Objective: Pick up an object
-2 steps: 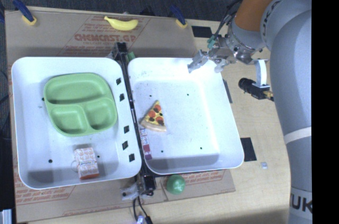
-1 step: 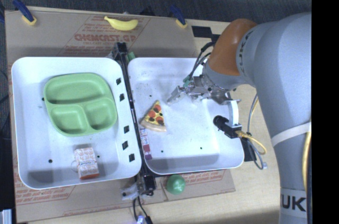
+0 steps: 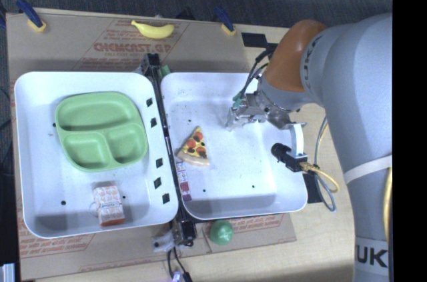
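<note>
The grey arm (image 3: 347, 94) reaches into the right bin (image 3: 267, 201), its gripper (image 3: 235, 119) low over the bin floor — nothing shows between its fingers, though how far they are parted cannot be told. Well to the gripper's left, in the left bin (image 3: 27, 141), lies a green divided tray (image 3: 100, 129), with a small packaged snack (image 3: 108, 203) below it. The pizza slice (image 3: 194, 147) — the only object in the gripper's own bin — lies near it, down and to its left, while a green ball (image 3: 221, 231) sits outside, beyond the bin's lower rim.

We are seeing the grey arm (image 3: 347, 107) reaching in from the right, orange band sitting just above the down-pointing gripper (image 3: 237, 119).
</note>
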{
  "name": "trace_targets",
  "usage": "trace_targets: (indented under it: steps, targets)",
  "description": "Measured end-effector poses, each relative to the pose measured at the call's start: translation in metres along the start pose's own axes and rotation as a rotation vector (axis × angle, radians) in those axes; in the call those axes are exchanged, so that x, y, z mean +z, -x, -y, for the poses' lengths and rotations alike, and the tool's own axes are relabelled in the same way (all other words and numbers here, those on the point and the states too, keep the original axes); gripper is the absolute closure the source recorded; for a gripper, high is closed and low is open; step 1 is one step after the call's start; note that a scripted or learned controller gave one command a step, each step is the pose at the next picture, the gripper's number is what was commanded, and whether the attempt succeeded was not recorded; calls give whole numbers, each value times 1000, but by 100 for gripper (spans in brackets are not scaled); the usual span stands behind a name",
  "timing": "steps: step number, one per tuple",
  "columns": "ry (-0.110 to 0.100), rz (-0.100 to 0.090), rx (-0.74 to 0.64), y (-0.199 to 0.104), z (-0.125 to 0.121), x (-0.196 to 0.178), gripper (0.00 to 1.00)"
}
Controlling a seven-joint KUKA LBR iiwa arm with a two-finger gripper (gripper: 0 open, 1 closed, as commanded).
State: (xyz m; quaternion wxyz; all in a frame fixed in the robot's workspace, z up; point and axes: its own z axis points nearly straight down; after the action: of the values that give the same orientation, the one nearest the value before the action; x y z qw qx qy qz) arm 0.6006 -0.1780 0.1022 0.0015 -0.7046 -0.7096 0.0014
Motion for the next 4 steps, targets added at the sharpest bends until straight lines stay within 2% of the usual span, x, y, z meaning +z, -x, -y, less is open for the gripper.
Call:
trace_targets:
  steps: [1,2,3,4]
  targets:
    - [2,-1,-1,-71,-50,10,100]
    - [3,-1,1,-131,-6,-91,100]
    - [2,-1,1,-131,-5,-90,0]
    - [2,-1,0,-131,-57,-90,0]
